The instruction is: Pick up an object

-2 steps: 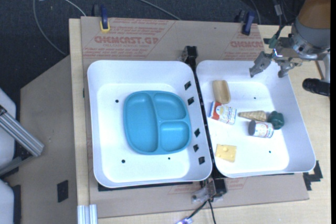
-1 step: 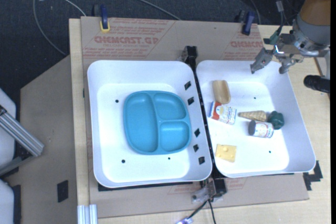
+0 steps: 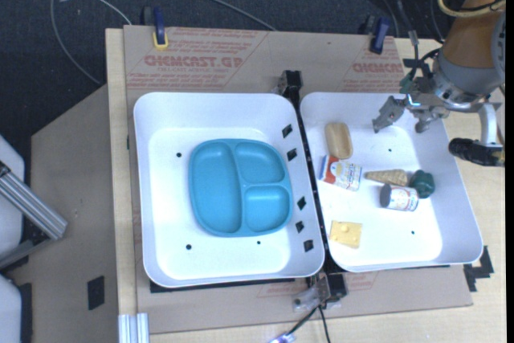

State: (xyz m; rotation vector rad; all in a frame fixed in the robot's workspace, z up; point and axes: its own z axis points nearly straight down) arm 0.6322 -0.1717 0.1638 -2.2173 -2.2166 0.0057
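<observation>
**Figure: Arm poised over the right bin, no object yet taken**

The tool (image 3: pixel 404 115) hangs over the upper right corner of the right bin (image 3: pixel 458 205), its two fingers spread apart and grasping nothing; the candidate objects lie in that bin, below and to the left of it. A tan bread roll (image 3: pixel 339 140) sits nearest, toward the bin's upper left; below it a small red-and-white carton (image 3: pixel 340 173) lies on its side; an ice cream cone (image 3: pixel 389 176) points left, its wide end touching a dark green lump (image 3: pixel 422 184); a small can (image 3: pixel 398 198) lies just beneath the cone; a yellow slice of cheese (image 3: pixel 346 233) rests apart, near the lower edge. The left bin (image 3: pixel 152 197) holds a blue divided plate (image 3: pixel 240 186).

Likely hazards, as a judgement: the cone, the lump and the can crowd together, so a descent there may nudge one aside or catch two at once; the can could roll from closing fingers; the cheese lies flat and offers little to pinch; the tool stands near the bin's wall, which a low sideways move might strike.

Legible writing: the brown board (image 3: pixel 201 56) under the bins, on the table, bears red print reading roughly "CHEMCAST GP", repeated at both top corners; the carton's label is too small to read.
</observation>
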